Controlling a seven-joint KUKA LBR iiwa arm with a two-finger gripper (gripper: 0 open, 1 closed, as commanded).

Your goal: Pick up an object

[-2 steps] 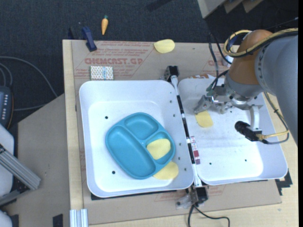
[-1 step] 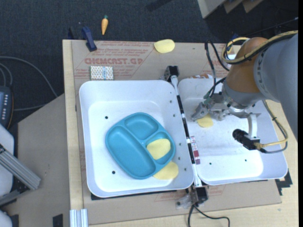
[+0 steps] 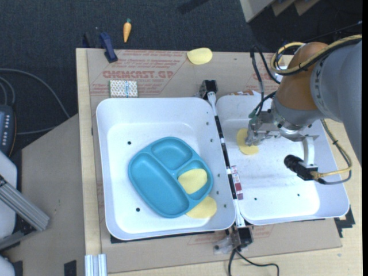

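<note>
Cables (image 3: 238, 252) trail off the near edge of the desk (image 3: 155, 68), below the clip that joins the two white bins. Just beyond, in the left bin (image 3: 115, 125), a blue divided tray (image 3: 158, 177) lies at a slant; one yellow piece (image 3: 194, 180) rests in its small compartment and a second yellow piece (image 3: 202, 208) sits just beside the tray's near corner, on the bin floor. In the right bin (image 3: 287, 203) a yellow disc (image 3: 246, 142) lies near the dividing wall, with the gripper (image 3: 256, 132) directly over it, low and apparently touching its far edge. Whether the gripper is open or closed I cannot tell, since the wrist body hides that part. Nothing looks lifted, so the pick seems at the descent or grasp stage, with closing and raising left. Farther back, another yellow piece (image 3: 199, 56) rests on the desk, and a small carrot toy (image 3: 127, 31) lies on the floor beyond.
</note>
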